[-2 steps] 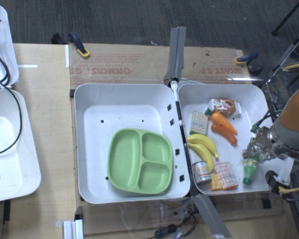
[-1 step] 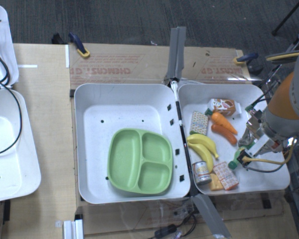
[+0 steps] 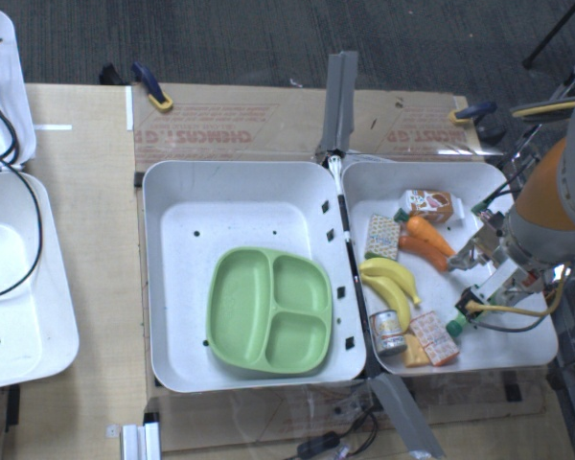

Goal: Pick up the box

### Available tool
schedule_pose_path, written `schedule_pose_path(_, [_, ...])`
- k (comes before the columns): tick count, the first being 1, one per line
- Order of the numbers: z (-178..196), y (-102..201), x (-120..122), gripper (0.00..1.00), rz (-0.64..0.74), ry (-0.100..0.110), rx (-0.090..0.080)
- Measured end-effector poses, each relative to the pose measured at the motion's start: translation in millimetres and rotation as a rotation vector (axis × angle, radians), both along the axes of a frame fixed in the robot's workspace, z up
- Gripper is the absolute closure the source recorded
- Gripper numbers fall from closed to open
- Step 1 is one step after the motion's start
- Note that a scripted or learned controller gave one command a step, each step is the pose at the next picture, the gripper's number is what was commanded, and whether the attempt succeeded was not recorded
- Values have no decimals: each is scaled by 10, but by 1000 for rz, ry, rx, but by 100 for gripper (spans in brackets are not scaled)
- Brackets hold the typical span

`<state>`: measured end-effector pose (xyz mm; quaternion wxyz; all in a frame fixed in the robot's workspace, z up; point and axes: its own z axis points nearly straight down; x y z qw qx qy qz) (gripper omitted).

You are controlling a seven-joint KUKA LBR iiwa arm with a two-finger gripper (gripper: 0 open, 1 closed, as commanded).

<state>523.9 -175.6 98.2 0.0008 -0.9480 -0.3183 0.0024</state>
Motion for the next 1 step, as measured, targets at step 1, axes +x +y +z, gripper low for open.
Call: schedule_pose_path(1, [81, -1, -8, 100, 3, 4, 0])
